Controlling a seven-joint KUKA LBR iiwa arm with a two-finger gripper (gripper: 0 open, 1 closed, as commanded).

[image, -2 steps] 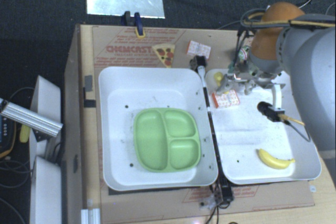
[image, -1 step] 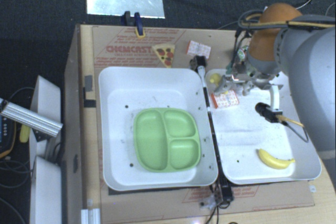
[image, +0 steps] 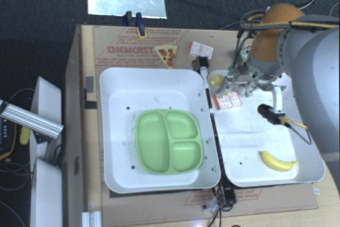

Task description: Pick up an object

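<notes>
Bench surface: a printed cardboard sheet (image: 127, 48) over dark carpet, bearing two shallow white bins set side by side with their rims touching

Gripper (image: 237, 87): low over the far left corner of the right bin (image: 244, 135), hanging from the grey arm (image: 313, 72) that reaches in from the right. The slanted view and the wrist hardware hide its tips, so whether it is open or closed cannot be told. Nothing is seen held in it

Just beside it, toward the near side, a red-and-white packet (image: 227, 100) lies flat on the bin floor. A small yellow item (image: 215, 81) sits just beyond the packet, close to the corner wall

Judgement: these two are the likely targets, the packet the nearer, and the gripper appears placed over this corner for that reason. The flat packet offers little edge to close on, and the yellow item is crowded by the wall, so either could slip

Further out, a banana (image: 278, 161) lies alone near the front right corner, well apart from the gripper. It has open floor around it, which would make for an easier approach

The left bin (image: 114, 114) holds a green divided plate (image: 169, 141), lying level near the middle

Outside the bins, on the cardboard, a toy pizza slice (image: 166, 55) and a small printed card (image: 201, 49) lie clear of the gripper

Task status: pick not yet made
</notes>
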